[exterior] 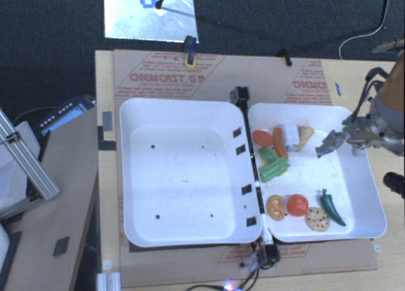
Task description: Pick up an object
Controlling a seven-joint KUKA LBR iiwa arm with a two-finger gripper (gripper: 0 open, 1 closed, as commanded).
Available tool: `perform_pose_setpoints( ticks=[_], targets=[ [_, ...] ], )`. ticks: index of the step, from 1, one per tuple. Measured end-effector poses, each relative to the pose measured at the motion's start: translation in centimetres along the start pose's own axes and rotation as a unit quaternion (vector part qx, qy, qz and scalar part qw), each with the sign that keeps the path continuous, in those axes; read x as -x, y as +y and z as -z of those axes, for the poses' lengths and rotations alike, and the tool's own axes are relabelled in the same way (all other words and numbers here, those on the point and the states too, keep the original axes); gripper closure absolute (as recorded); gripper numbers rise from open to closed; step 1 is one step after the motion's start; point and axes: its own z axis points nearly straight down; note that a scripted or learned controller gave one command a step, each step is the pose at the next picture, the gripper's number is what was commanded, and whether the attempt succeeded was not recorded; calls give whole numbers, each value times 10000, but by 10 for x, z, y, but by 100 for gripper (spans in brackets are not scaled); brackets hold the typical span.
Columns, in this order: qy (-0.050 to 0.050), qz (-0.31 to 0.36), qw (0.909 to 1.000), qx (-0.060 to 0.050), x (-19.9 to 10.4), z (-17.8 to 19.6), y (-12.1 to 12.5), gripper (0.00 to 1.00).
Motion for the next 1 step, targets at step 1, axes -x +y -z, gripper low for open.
perform_pose_setpoints(
  ticks=[1],
  targets=[
    [19,-30,10000,-75,25,-141,-44,0]
  ],
)
